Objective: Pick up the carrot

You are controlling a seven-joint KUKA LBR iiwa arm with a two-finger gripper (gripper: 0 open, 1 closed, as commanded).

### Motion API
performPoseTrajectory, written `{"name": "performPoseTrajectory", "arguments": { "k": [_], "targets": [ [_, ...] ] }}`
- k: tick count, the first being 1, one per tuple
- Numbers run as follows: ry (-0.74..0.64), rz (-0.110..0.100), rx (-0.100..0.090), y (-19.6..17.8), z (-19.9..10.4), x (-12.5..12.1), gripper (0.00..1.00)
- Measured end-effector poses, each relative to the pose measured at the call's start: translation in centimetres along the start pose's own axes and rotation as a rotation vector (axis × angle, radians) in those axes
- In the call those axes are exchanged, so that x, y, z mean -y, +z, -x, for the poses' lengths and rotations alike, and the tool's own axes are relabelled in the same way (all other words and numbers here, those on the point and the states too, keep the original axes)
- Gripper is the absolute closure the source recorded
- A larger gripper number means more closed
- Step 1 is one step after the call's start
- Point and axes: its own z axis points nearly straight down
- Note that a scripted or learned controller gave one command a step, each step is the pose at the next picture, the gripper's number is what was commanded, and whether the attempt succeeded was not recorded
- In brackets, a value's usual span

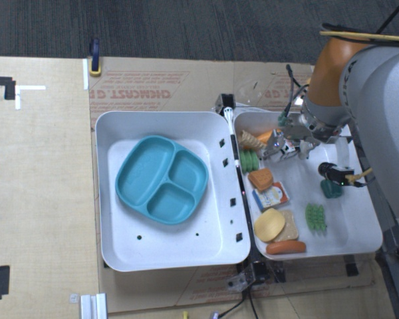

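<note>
Beyond my counter a dark grey ribbed floor covering [186,15], perhaps carpet, fills the top of the view. The pale wooden counter [36,198] stretches to the left, under even, soft light. A flat brown cardboard sheet with red mirrored lettering [136,88] lies on it. Black brackets [1,85] sit at the left edge, and a small blue and yellow clamp [94,57] stands near the cardboard's far corner.

Two white bins [106,198], one blue divided plate [162,179], roughly nine small food items, one carrot [286,247]
</note>
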Motion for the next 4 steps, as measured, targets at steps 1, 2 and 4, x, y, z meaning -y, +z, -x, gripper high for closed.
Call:
{"name": "performPoseTrajectory", "arguments": {
  "k": [1, 2, 4],
  "targets": [
    [0.154, 0.004, -0.002, 0.1, -0.8, -0.1, 0.0],
    [0.14, 0.059, -0.012, -9.5, -8.6, 6.2, 0.0],
    [0.291, 0.067, -0.016, -1.4, -0.8, -0.6, 0.0]
  ]
}}
